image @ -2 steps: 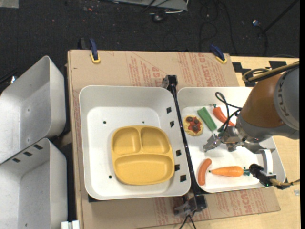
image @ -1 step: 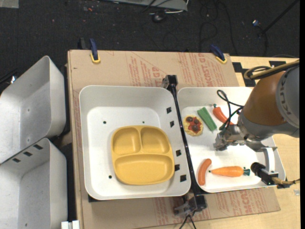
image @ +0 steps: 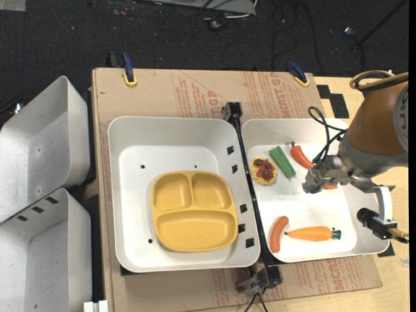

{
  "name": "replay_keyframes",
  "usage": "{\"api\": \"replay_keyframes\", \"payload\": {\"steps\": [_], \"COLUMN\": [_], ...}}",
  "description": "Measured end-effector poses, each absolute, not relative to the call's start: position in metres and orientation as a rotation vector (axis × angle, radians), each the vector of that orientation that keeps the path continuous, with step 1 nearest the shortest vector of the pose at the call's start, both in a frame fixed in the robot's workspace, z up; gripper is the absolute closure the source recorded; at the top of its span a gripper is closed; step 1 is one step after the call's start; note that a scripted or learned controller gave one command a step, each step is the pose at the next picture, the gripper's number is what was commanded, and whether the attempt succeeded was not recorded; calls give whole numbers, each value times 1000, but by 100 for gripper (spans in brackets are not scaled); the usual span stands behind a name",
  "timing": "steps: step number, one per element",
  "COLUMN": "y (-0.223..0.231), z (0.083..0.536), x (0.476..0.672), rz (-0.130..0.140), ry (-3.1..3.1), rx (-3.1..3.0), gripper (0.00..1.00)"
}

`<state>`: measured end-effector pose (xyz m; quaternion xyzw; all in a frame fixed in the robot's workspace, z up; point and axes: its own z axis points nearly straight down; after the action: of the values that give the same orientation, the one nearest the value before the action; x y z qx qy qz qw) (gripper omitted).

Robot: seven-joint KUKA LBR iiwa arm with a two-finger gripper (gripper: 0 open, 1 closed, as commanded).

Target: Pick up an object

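Camera view: I am hovering my gripper (image: 314, 182) at the frame's right; its state I cannot tell. I am judging the red sausage (image: 301, 156) nearest, just up-left, lying diagonally in the right bin (image: 286, 255).

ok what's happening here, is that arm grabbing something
A KUKA arm reaches in from the right, its gripper low over the right bin, near a small orange-red piece and a green stick. I can't tell whether it holds anything. A toy pizza, sausage and carrot lie in that bin. The left bin holds a yellow divided tray.
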<state>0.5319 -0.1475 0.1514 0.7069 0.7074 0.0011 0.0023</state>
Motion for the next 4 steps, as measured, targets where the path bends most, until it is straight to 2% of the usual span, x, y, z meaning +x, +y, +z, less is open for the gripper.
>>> {"api": "replay_keyframes", "payload": {"steps": [1, 2, 4], "y": [-155, -155, -47], "z": [212, 235, 217], "x": [536, 537, 556], "rz": [5, 3, 1], "ry": [2219, 2222, 2230], "rx": [2215, 2216, 2214], "gripper": [100, 100, 100]}}
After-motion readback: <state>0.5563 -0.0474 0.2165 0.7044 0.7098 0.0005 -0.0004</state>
